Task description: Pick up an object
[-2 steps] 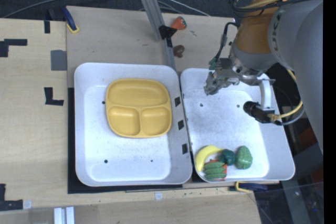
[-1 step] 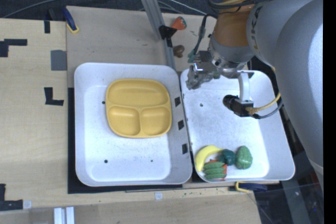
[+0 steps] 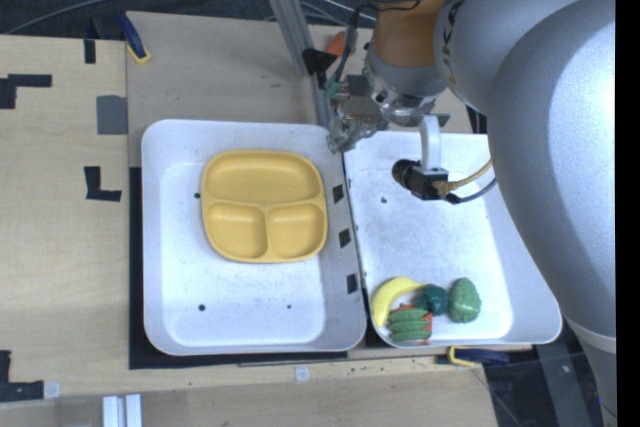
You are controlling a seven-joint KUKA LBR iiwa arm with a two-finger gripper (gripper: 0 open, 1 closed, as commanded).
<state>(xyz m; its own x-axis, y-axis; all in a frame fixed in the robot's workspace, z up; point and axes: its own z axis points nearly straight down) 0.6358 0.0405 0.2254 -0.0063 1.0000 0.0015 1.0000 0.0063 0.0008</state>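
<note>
This is looking like a robotics lab — a test bench rather than any home or kitchen. A big grey arm (image 3: 545,105) with an orange band is reaching over two shallow white bins (image 3: 160,215) sitting side by side on a plain wooden bench (image 3: 50,245). Black tape marks (image 3: 98,183) are sticking to the board, cables (image 3: 150,0) are trailing across the dark floor behind, and a metal rail (image 3: 282,0) is rising at a slant — all rig gear.

Wooden bench (image 3: 60,245), two white bins (image 3: 170,315) (side by side)
</note>
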